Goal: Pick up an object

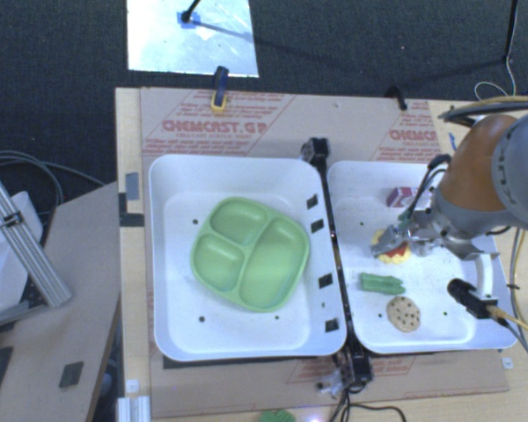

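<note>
The arm (502,178) reaches into the right bin (356,178), its gripper (394,240) low over a small yellow-and-red toy (393,253); I cannot tell from here how its fingers stand, so I judge the pick not yet proven, the lift to come; the left bin (172,183) holds a green divided plate (249,253); the worktop (246,121) is brown board on dark carpet (53,60); near the toy lie a green piece (382,282) and a cookie (405,313).
</note>
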Robot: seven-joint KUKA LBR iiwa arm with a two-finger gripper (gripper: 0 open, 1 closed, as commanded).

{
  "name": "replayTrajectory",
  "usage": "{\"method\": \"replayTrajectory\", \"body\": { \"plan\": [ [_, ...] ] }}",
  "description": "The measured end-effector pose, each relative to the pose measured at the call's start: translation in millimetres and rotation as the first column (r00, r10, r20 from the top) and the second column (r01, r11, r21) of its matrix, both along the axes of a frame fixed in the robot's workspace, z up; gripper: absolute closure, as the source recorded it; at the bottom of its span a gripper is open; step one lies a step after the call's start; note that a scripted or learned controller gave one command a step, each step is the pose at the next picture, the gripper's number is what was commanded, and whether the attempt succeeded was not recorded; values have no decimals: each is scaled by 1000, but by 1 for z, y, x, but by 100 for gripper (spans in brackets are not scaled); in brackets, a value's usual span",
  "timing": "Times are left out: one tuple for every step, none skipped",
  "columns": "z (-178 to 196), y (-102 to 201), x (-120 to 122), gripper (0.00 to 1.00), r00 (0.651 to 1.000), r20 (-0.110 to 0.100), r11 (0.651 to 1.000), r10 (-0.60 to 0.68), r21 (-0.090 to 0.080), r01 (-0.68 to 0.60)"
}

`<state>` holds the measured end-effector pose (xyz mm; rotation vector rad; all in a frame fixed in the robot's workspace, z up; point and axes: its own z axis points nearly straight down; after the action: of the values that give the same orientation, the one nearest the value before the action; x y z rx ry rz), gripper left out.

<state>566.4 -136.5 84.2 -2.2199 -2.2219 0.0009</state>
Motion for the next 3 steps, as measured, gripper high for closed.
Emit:
{"method": "replayTrajectory", "body": {
  "plan": [
    [1, -4, 26, 0, 1000, 5, 1000, 3, -1, -3],
    [0, 1, -10, 0, 1000, -1, 1000, 0, 0, 0],
    [1, 2, 33, 0, 1000, 7, 1000, 4, -1, -4]
  ]
}}
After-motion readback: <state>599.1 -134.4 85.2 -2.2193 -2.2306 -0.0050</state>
